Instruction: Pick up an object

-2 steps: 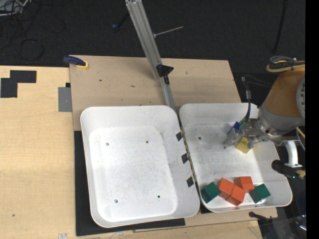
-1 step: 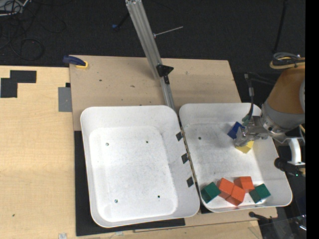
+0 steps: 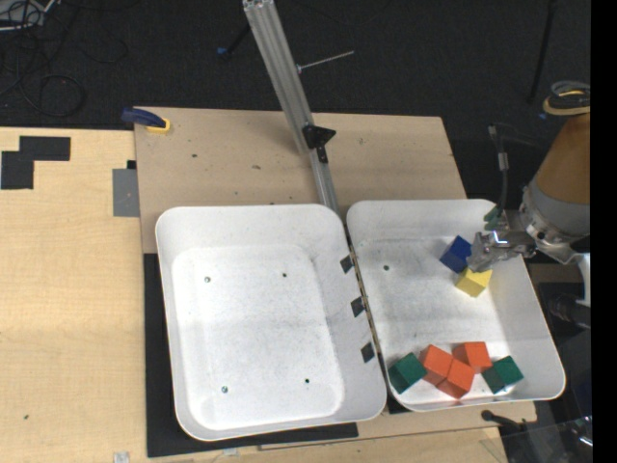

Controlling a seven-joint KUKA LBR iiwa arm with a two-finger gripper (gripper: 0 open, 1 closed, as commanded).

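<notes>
Blocks, the loose things on offer for picking, all lie in the right bin (image 3: pixel 415 222), the one on the arm's side of the pale wooden bench (image 3: pixel 67 287). Beside it and touching along the middle, where small black clips sit on the shared edge, is the left bin (image 3: pixel 183 258), just as wide and shallow, with a speckled white floor. A grey metal rail (image 3: pixel 284 80) slants down from the top of the view to the point where the two bins meet. The arm (image 3: pixel 569 177), with its orange band at the right edge of the view, reaches over the right bin's far right rim, and its claw (image 3: pixel 496 242) hangs at the upper right of that bin, just beside a blue block (image 3: pixel 456 253) and just above a yellow block (image 3: pixel 472 283); these two blocks touch or nearly touch each other. Whether the claw is released or clenched I cannot tell, and no block is seen between its tips. Well apart from it, along the near rim, a cluster lies close together: a green block (image 3: pixel 407 370), two orange blocks (image 3: pixel 439 363) (image 3: pixel 473 355), a red block (image 3: pixel 457 380) in front of them, and a second green block (image 3: pixel 502 373).
</notes>
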